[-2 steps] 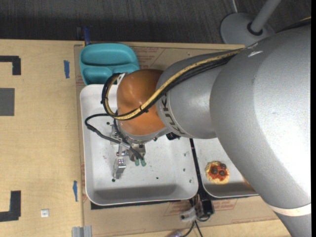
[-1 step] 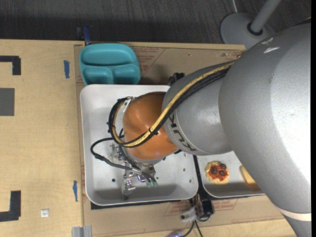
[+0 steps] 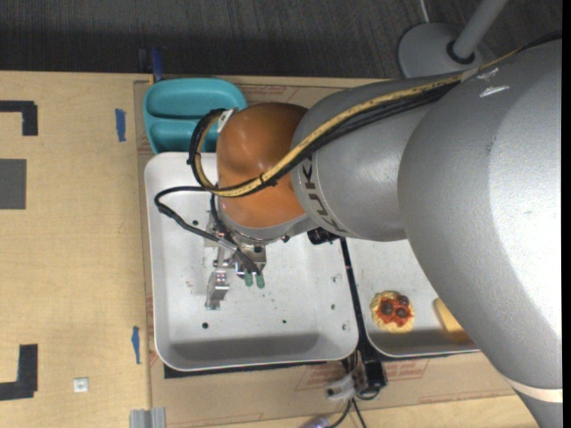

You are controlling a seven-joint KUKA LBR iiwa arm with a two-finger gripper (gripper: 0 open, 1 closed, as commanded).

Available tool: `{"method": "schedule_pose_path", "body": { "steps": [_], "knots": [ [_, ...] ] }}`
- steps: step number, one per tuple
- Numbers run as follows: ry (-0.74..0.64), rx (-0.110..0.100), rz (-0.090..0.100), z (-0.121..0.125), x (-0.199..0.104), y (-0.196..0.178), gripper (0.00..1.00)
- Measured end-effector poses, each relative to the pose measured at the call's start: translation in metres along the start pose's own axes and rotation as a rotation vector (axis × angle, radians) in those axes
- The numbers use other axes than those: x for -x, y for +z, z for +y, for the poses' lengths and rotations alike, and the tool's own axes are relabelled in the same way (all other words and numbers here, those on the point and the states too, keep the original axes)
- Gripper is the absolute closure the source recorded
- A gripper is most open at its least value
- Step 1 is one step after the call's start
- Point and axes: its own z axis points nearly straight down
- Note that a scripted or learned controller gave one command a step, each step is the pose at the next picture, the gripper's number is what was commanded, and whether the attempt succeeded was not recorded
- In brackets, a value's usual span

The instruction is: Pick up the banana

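My gripper (image 3: 236, 283) hangs low over the middle of the left white bin (image 3: 178, 328), below the orange wrist band (image 3: 259, 163). Its two fingers stand apart, open, one silver finger (image 3: 217, 291) to the left and one with green tips to the right. Bare bin floor shows between them and nothing is held. A yellowish-tan piece (image 3: 451, 317) pokes out from under the arm in the right bin (image 3: 419, 350). I cannot tell whether it is the banana, since the arm hides most of it.
A small round pizza-like toy (image 3: 393, 310) lies in the right bin near the divider. A teal container (image 3: 187, 110) sits just behind the left bin. The big grey arm (image 3: 446, 176) covers most of the right bin. Black cables (image 3: 174, 212) loop beside the wrist.
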Motion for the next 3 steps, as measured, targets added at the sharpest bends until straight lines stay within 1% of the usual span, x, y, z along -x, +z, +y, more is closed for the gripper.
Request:
{"method": "schedule_pose_path", "body": {
  "steps": [1, 2, 3],
  "knots": [
    [-0.353, 0.001, 0.0, 0.0, -0.023, 0.037, 0.0],
    [0.009, -0.003, 0.002, -0.003, -0.037, 0.038, 0.0],
    [0.269, -0.002, 0.001, -0.003, -0.04, 0.019, 0.0]
  ]
}}
